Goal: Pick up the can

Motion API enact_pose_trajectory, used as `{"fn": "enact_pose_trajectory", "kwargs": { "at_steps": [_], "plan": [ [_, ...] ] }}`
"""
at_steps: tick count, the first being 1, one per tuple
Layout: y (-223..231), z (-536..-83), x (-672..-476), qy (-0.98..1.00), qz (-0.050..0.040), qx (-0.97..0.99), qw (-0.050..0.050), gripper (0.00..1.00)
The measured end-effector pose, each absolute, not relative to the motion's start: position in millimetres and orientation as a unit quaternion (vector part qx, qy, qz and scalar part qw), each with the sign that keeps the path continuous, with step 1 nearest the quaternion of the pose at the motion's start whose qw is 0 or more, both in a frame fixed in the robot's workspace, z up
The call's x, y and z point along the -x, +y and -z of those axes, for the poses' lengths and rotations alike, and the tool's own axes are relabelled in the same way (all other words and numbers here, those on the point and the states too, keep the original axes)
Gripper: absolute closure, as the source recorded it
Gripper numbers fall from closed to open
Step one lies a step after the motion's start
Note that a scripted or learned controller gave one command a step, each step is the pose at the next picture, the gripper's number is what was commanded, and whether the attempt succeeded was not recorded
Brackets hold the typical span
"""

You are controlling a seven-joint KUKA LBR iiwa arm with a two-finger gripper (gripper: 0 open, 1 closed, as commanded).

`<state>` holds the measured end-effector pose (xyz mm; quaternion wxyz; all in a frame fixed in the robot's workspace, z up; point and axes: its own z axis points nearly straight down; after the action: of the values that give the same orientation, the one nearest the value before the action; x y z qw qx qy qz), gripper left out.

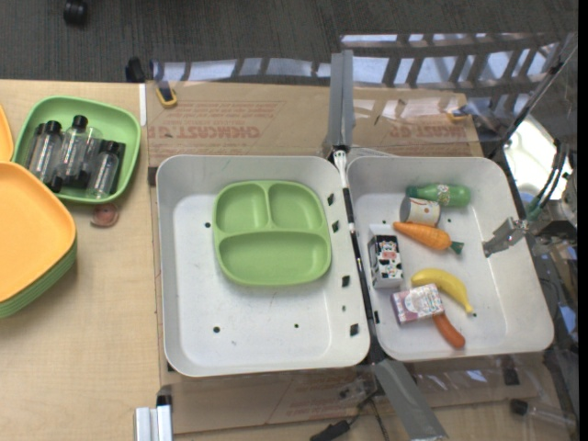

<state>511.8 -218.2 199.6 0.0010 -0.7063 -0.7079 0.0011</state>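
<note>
End effector (503, 237) sits at the right bin's (524, 324) right edge; finger state cannot be determined. Can (422, 211) lies to its left, touching the carrot (424, 235), ungrasped.

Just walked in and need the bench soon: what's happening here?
A robot arm's gripper sits at the right edge of the right white bin, holding nothing. The small white can lies untouched by the long orange carrot and green bottle. The green divided plate sits in the left bin.
</note>
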Motion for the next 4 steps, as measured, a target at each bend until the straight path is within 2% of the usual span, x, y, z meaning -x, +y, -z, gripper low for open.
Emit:
{"fn": "enact_pose_trajectory", "kwargs": {
  "at_steps": [2,4],
  "plan": [
    [-112.1,-141.0,-601.8,-0.79,-0.0009,0.614,0.0,0.0],
    [-106.1,-90.7,-613.0,-0.732,-0.0017,0.682,0.001,0.0]
  ]
}}
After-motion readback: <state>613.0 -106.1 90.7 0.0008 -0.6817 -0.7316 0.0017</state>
